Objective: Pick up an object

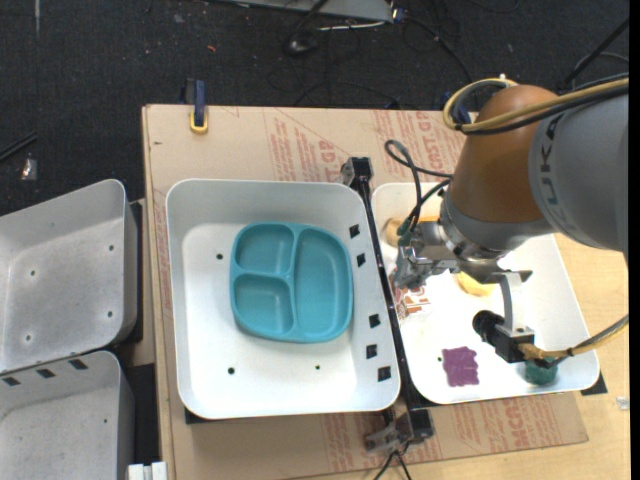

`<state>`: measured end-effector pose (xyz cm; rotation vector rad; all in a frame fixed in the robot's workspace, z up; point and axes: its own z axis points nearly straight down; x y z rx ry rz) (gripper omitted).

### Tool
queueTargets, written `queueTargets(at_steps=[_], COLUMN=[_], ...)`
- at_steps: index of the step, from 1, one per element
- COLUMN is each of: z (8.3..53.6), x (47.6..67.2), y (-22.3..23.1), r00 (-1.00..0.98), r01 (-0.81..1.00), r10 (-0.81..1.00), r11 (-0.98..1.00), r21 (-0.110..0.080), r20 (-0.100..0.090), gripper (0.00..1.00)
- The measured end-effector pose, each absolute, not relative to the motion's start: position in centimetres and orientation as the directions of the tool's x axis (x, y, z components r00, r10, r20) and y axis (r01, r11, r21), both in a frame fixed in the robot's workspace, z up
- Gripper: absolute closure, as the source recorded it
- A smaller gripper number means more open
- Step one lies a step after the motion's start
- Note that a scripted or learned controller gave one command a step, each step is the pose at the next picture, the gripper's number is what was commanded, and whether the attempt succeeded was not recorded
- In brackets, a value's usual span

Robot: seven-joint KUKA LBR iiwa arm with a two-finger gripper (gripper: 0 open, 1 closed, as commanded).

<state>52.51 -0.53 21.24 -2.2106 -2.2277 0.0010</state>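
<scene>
1. Here, the arm point(540, 168) hangs over the right bin point(575, 303); its gripper point(412, 268) sits low at the bin's left wall, its grip impossible to tell.
2. A teal tray point(292, 281) lies in the left bin point(200, 298).
3. A purple piece point(461, 365) lies near; a yellow thing point(472, 284), perhaps a banana, peeks out beneath the arm.

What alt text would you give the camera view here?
A grey arm with an orange band reaches from the right over the right white bin, its gripper low near the bin's left wall. A teal divided plastic plate lies in the left white bin.
</scene>
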Motion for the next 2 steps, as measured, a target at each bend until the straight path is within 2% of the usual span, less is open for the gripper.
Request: queueTargets(at_steps=[2], z=[21.5], x=[50.7], y=[9.0], r00=[-0.008], r01=[1.000], r10=[1.000], r11=[0.008], r21=[-0.002], r20=[0.002], gripper=[1.00])
